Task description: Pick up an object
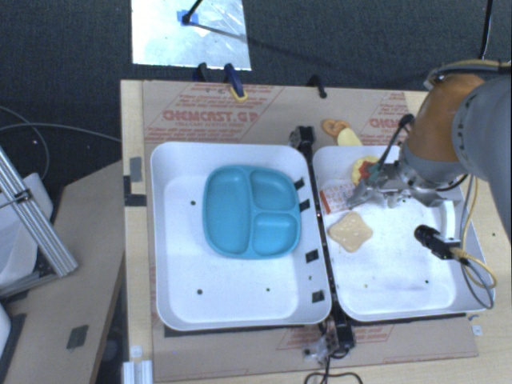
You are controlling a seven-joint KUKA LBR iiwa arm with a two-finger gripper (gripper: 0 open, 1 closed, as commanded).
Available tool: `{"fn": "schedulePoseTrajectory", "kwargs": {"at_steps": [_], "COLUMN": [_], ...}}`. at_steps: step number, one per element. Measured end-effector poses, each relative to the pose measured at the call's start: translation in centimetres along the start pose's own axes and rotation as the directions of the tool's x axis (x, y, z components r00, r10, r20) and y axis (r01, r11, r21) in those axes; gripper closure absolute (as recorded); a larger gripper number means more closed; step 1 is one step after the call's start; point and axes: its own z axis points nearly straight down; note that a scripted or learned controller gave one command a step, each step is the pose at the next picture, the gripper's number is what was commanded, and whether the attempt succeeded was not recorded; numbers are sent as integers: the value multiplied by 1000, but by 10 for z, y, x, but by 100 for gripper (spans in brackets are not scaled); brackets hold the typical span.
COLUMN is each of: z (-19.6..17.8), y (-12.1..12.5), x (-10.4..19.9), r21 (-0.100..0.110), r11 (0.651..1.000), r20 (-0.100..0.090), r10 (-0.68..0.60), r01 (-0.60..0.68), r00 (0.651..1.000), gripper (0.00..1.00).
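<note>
In the right bin (400, 290) a tan, toast-shaped piece (350, 232) lies flat near the left wall. A white packet with red print (334, 198) lies just behind it. My gripper (362, 194) hangs low over the bin's back left part, its tip beside the packet's right edge and above the toast piece. A red and yellow item (365, 167) sits right behind the gripper, partly hidden by it. A yellow piece (349, 138) rests at the bin's back rim. Nothing shows as held.
The left bin (180, 282) holds a blue divided plate (250, 212). An orange item (334, 126) lies on the cardboard behind the right bin. The arm's wrist and a black cabled part (436, 242) overhang the right bin's right side. Black clips line the divider between the bins.
</note>
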Motion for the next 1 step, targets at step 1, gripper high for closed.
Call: {"fn": "schedulePoseTrajectory", "kwargs": {"at_steps": [1], "z": [18], "y": [-28], "x": [36], "r21": [-5], "r11": [1000], "r20": [3], "r10": [5], "r01": [-5], "r00": [1000], "gripper": [0]}}
